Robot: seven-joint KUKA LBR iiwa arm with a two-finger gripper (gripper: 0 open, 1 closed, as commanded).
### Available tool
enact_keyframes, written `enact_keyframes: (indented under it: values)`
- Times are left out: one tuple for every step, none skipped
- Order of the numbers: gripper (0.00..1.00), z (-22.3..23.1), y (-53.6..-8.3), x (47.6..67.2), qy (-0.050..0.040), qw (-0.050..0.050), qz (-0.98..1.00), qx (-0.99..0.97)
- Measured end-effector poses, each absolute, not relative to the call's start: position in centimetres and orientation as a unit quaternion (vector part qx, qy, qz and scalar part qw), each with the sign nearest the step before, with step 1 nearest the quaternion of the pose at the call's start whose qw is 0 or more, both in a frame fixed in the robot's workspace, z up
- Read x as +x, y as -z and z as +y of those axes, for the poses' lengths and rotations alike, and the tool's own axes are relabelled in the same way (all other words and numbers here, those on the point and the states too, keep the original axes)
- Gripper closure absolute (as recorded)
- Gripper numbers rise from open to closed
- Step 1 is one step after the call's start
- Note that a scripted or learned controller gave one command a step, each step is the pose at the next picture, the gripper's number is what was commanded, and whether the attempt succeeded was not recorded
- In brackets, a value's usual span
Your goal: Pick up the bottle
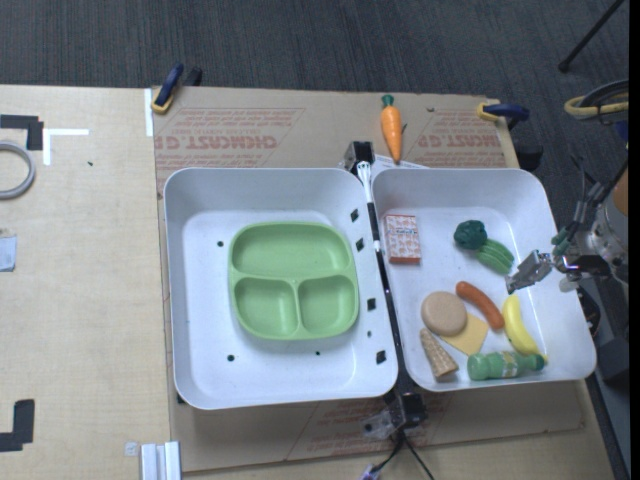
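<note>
Nearest the camera, along the right bin's [455, 180] front wall, the green bottle [506, 365] lies on its side, its cap end pointing right, with nothing gripping it. Just left of it a waffle cone [437, 355] leans against a yellow cheese wedge [468, 335], and a tan round cookie [444, 313] sits partly on that wedge. Right of the cheese lies a banana [517, 325], and an orange-red sausage [480, 303] slants between the cookie and the banana. Farther back in the same bin are broccoli [470, 234], a green vegetable [495, 257] beside it, and a small red-and-white box [403, 239] near the divider. At the bin's right rim the gripper [530, 270] hangs above the banana, well apart from the bottle; its fingers are too small and blurred to tell whether they are spread or closed, and nothing is seen between them. A green divided plate [294, 281] rests in the left bin [190, 298]. Behind the bins, on the cardboard [250, 133], lies a toy carrot [391, 127].
</note>
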State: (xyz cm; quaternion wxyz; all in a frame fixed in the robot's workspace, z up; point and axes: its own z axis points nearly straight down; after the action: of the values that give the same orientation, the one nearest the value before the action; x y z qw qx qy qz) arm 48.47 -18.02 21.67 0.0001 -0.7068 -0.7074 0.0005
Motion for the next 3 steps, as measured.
enact_keyframes:
  values:
    - [1.0,-18.0,-22.6,48.5,-0.0007,0.0,-0.707,-0.707]
    - [1.0,-10.8,-20.6,47.7,-0.0006,0.001,-0.706,-0.708]
    - [1.0,-0.1,-27.1,47.7,-0.0008,0.0,-0.731,-0.683]
